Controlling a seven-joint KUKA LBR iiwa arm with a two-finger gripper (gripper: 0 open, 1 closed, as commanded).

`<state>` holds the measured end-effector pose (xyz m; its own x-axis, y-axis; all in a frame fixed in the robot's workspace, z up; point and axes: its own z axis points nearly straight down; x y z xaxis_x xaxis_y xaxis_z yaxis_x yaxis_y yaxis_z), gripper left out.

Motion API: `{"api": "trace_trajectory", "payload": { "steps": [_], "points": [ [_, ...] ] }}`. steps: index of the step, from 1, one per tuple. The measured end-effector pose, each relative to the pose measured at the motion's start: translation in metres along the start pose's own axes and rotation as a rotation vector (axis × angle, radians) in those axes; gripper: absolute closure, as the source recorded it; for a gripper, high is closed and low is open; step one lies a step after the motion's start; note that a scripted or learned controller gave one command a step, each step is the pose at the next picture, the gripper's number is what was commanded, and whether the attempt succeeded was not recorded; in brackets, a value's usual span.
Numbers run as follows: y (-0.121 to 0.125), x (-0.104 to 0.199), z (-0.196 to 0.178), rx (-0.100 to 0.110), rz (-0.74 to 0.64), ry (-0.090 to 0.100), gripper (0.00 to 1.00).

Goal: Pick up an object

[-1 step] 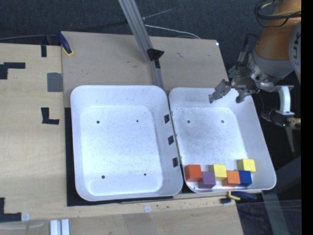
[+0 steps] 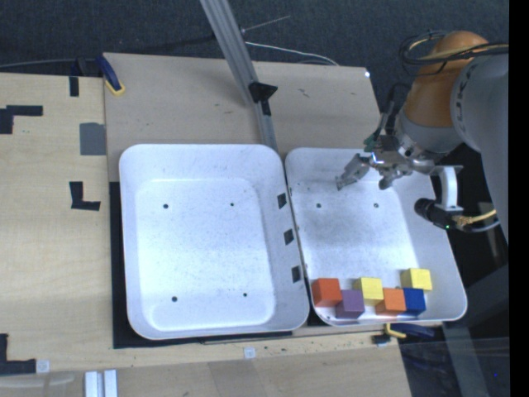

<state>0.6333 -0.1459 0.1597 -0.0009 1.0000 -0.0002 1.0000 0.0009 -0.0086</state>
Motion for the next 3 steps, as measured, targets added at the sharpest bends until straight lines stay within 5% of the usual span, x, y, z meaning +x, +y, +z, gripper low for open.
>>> {"api": "trace_trajectory", "payload": {
  "steps": [2, 3],
  "points": [
    [0.031, 0.026, -0.065, -0.01, -0.003, 0.0, 0.0],
    [0.03, -0.021, 0.073, 0.0, 0.002, -0.001, 0.0]
  ]
}}
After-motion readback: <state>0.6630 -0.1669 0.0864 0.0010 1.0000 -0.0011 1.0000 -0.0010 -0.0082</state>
